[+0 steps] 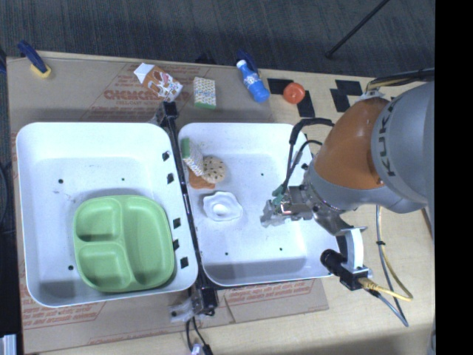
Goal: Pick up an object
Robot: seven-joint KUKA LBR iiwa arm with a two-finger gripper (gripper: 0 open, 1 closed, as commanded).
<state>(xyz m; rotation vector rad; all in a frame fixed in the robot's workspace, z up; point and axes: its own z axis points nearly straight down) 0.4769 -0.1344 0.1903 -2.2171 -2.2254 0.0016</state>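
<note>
- You see the big grey arm (384,154) with its orange band coming in from the right, leaning over the right bin (251,135).
- The left bin (44,161) is white and shallow — a green tray (124,241) with three hollows lies in its lower part.
- The right bin sits just beside the left one, with black clips along the wall where they meet.
- The gripper (272,213) hangs low over the right half of the right bin. You cannot tell from here how its tips are set, and you can see nothing caught in them.
- The things you could pick are in the left part of the right bin: a round cookie (213,169) near the top, with something orange and green (194,167) touching it on its left side.
- Just below the cookie lies a small white lump (221,206) — it is near the gripper, a bit to its left, but apart from it.
- Behind the bins on the bench you see a blue bottle (253,82), a small orange ball (294,92), a little box (205,92) and a crinkly packet (158,82).
</note>
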